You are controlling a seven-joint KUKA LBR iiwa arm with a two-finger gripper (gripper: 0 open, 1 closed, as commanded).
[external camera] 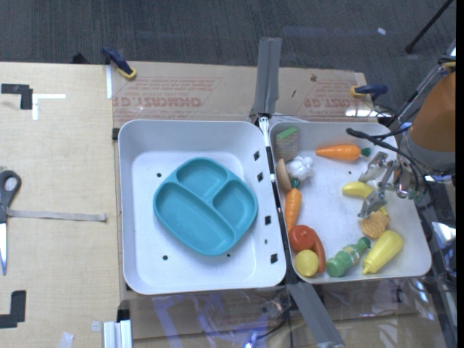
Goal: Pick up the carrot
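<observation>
Gripper [378, 188] over right bin [413, 270], finger state unclear, nothing seen held. Carrot [338, 151] apart, near rim. Cardboard [170, 96] print unreadable, mirrored.

The tool [378, 187] hangs over the right bin [330, 272], empty, near a banana [357, 189] and a cracker [375, 225]. One carrot [338, 151] lies near the bin's far wall, another carrot [291, 206] against its left wall. The left bin [130, 216] holds a blue divided plate [205, 206].
</observation>
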